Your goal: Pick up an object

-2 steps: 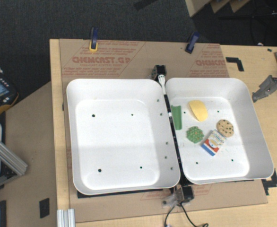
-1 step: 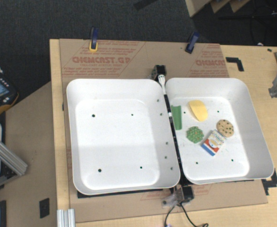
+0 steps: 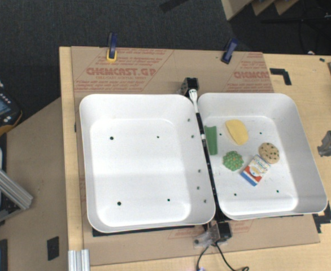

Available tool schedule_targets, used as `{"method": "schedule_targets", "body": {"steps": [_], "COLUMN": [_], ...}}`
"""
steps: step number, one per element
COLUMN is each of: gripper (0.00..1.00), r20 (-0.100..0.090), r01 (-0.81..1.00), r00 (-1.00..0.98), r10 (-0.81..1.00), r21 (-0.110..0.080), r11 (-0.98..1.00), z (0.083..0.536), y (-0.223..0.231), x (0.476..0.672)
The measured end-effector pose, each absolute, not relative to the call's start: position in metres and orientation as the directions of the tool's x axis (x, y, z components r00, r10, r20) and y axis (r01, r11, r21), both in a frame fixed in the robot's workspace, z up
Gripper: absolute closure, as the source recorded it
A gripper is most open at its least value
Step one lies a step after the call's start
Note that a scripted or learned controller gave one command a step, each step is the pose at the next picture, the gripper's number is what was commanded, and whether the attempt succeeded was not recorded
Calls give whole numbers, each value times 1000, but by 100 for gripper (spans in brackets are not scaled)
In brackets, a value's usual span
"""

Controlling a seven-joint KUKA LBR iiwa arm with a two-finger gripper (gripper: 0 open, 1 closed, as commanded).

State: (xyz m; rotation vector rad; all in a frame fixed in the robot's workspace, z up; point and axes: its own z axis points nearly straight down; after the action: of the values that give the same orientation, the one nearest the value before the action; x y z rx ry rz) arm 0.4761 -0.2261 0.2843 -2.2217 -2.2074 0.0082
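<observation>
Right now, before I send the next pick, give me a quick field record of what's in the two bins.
left bin: white, shallow, bare floor with a few small dark dots
right bin: white, shallow, holds five small things
green block: near the right bin's left wall, lying lengthwise along it
yellow piece: upper middle of the right bin
cookie: right of centre, round with dark spots
green round thing: centre, below the yellow piece
small box: red, white and blue, just below the cookie
clamps: two on the board's far edge
</observation>
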Motion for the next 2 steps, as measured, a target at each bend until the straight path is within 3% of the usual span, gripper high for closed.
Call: {"method": "schedule_targets", "body": {"steps": [1,2], "gripper": [100,100], "r20": [4,2], "r01": [1000,1000], "r00": [-6,-14], "r10": [1000,1000], "r21": [-4,8], "r11": [6,14], "z": [230,266], "y": [-177,-59], "x": [522,576]}}
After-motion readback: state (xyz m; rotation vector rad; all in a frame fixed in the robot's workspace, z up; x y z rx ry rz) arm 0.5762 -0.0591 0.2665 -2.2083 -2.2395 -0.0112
